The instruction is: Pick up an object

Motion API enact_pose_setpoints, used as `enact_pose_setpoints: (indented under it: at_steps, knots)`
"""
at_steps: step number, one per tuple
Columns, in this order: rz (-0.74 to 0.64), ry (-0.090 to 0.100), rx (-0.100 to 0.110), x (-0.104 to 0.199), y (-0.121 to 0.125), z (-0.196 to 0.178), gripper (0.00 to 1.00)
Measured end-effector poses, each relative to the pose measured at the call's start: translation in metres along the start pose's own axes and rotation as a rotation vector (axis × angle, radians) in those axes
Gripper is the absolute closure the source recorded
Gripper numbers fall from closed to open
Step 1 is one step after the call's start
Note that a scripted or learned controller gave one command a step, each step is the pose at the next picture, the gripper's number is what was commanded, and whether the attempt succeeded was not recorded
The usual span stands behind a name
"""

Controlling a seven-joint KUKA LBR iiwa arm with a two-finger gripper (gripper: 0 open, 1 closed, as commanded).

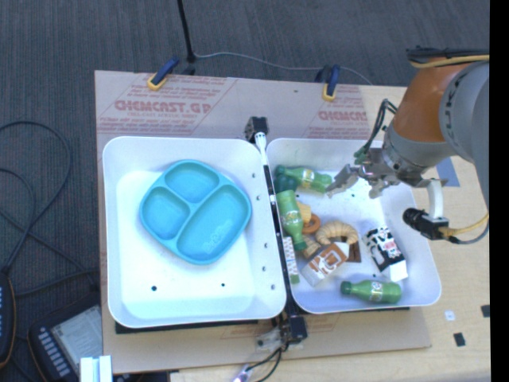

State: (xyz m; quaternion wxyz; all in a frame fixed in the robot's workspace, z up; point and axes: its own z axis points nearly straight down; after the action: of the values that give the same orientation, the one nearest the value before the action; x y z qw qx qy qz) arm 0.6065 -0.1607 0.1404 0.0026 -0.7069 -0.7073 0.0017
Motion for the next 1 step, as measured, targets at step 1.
enact_pose_setpoints:
  at_steps: [1]
  knots:
    - [0.000, -0.002, -0.010, -0.0149, -0.0604, 0.0530, 0.00]
